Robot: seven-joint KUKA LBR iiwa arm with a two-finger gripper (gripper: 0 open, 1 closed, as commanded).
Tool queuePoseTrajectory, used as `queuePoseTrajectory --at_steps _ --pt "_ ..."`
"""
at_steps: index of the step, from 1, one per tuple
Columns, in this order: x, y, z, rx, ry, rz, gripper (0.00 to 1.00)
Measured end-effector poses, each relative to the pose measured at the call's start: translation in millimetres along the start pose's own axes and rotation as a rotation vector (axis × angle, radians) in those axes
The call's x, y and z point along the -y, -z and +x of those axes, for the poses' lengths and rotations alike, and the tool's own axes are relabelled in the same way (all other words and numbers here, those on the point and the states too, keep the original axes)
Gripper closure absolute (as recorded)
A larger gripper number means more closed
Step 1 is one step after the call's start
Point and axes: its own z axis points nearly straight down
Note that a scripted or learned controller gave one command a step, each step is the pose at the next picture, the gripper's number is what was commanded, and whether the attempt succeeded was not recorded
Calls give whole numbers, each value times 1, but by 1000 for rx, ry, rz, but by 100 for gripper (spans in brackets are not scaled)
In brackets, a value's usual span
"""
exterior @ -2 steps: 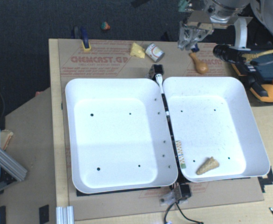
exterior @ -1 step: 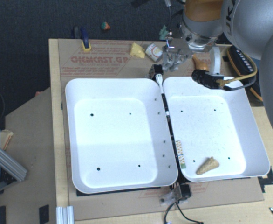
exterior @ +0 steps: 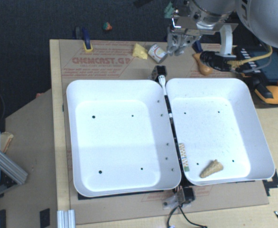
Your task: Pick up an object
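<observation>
Tan wedge-shaped object (exterior: 211, 168), perhaps a piece of bread or foam, lies alone in the right bin (exterior: 253, 127), near its front edge and close to the divider between the bins. I judge it is the only candidate for picking, because the left bin (exterior: 77, 127) has nothing loose in it. The pincer (exterior: 177, 44) hangs beyond the bins' far rims, over the desk (exterior: 106, 61), well apart from the object. Whether it is open or closed I cannot tell; the fingers blur into clutter behind them. The arm is cut off by the top edge.
</observation>
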Motion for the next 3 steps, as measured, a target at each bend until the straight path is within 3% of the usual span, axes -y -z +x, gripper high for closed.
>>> queuePoseTrajectory --at_steps 1,2,3 --pt "3 -89 27 1 0 18 100" --pt "0 -24 34 0 -1 2 100" --pt "34 -97 106 -1 5 19 100"
